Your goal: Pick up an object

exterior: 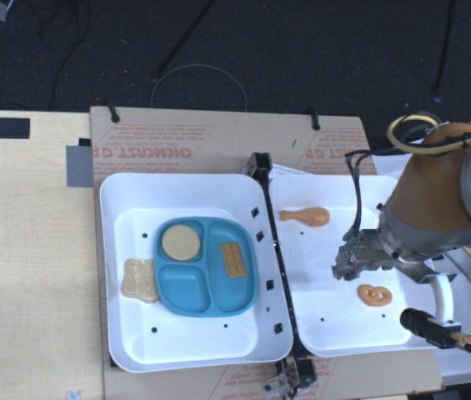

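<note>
My gripper [348, 262] hangs low over the right bin [318, 323], in its middle right part. An orange pretzel [374, 295] lies just below and right of it, apart from the fingers. A tan drumstick-shaped piece [306, 216] lies in the upper part of the same bin, up and left of the gripper. The view does not show anything between the fingers.
The left bin [122, 223] holds a blue divided tray [189, 302] with a round tan cracker [180, 242] and an orange wafer [234, 260]. A pale yellow piece [139, 280] lies beside the tray's left edge. A black divider [273, 257] separates the bins.
</note>
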Controlling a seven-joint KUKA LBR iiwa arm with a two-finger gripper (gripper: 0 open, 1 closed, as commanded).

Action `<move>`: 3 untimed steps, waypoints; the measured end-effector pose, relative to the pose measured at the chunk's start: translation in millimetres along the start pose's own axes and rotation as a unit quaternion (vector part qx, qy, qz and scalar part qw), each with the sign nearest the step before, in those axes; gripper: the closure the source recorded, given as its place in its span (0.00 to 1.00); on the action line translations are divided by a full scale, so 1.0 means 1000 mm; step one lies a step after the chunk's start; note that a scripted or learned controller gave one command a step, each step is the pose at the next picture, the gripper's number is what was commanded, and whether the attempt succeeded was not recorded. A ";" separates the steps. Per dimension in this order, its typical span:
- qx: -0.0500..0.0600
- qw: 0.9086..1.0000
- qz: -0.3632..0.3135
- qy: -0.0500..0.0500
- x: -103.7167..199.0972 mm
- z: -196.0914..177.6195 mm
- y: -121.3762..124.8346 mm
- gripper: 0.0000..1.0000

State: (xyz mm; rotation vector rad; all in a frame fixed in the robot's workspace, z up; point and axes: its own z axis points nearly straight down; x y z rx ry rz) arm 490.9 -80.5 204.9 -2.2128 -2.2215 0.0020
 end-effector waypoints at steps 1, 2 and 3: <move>0.000 1.000 -0.001 0.000 0.063 -0.003 -0.004 1.00; 0.000 1.000 -0.001 0.000 0.119 0.001 -0.005 1.00; -0.001 1.000 -0.001 -0.001 0.178 -0.015 -0.014 1.00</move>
